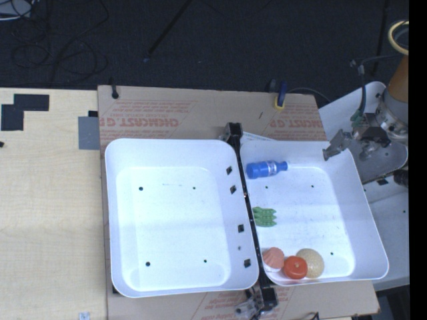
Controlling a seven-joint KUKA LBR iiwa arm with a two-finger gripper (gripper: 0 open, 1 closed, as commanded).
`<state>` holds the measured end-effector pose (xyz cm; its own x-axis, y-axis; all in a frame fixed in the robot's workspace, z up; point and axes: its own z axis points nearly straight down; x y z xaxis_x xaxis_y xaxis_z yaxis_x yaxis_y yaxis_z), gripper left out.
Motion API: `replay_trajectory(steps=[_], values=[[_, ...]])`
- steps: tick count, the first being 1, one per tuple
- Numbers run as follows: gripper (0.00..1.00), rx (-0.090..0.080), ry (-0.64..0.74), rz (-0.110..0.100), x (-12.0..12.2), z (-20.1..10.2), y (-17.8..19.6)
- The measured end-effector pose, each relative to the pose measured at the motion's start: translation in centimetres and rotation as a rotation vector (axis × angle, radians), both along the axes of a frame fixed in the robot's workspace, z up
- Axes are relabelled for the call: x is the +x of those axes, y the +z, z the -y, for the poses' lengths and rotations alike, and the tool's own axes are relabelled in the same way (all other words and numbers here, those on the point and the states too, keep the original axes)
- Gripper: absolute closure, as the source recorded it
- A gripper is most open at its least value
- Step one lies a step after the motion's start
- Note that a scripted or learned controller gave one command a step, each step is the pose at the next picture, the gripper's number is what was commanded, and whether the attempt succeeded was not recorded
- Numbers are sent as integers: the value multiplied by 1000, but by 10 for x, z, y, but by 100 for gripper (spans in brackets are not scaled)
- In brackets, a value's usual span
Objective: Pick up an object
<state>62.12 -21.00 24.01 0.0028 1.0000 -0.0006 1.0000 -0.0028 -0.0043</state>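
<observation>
Blue plastic bottle lay in the right white bin, near a green pea pod; the gripper hovered beyond the rim, grip state unclear.

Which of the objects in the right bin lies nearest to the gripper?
The blue bottle, lying on its side at the far end of the right bin. The green item and the three round things at the near edge are farther from the gripper.
</observation>
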Motion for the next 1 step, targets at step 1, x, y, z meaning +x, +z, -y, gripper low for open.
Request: replay_trajectory(steps=[1], values=[[100,0,4,2,1,-1,11]])
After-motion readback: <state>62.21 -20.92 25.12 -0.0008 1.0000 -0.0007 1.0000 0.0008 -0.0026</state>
